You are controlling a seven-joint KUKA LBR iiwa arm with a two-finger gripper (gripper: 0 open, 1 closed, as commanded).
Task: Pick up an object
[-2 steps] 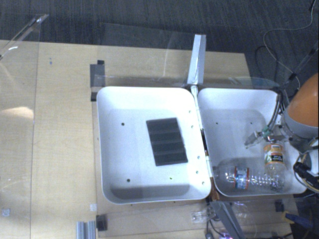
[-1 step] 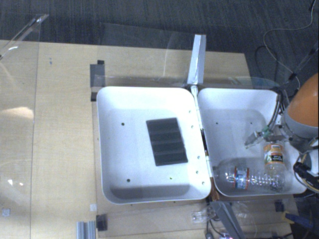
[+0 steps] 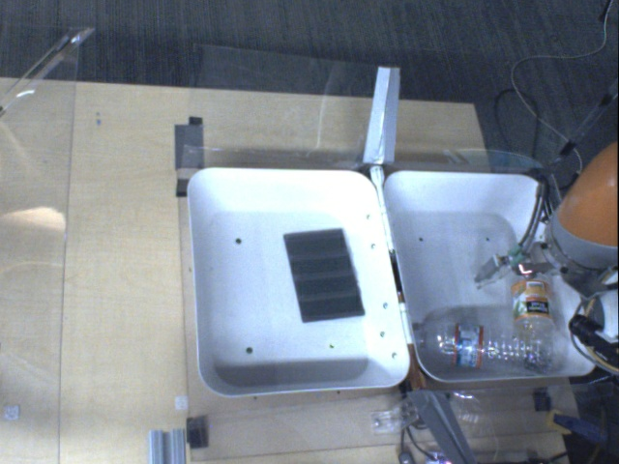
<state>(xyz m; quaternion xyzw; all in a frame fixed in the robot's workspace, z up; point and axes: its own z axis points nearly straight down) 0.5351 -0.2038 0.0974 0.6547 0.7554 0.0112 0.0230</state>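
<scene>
Bench, two white bins. Left bin point(image 3: 218, 288) held a dark ribbed rectangular block point(image 3: 324, 275), lying flat near its middle, well clear of me.

Right bin point(image 3: 435, 211) held the likelier targets: a clear plastic bottle point(image 3: 488, 348) lying on its side along the near wall, with a blue-and-red label band, and a small bottle with a yellow-orange label point(image 3: 532, 303) just above it, near my wrist. Could not tell whether that small bottle stood on the bin floor or leaned on the clear one.

My gripper point(image 3: 495, 267) was low over the right bin, reaching in from the right edge, tip just beside the small bottle's upper left. Fingers too small and blurred against the white; I could not tell whether they were apart or together. Nothing showed between them.

Progress, as I judged it: arm positioned over the bin, no object lifted. Grasp, closing and raising all remained.
</scene>
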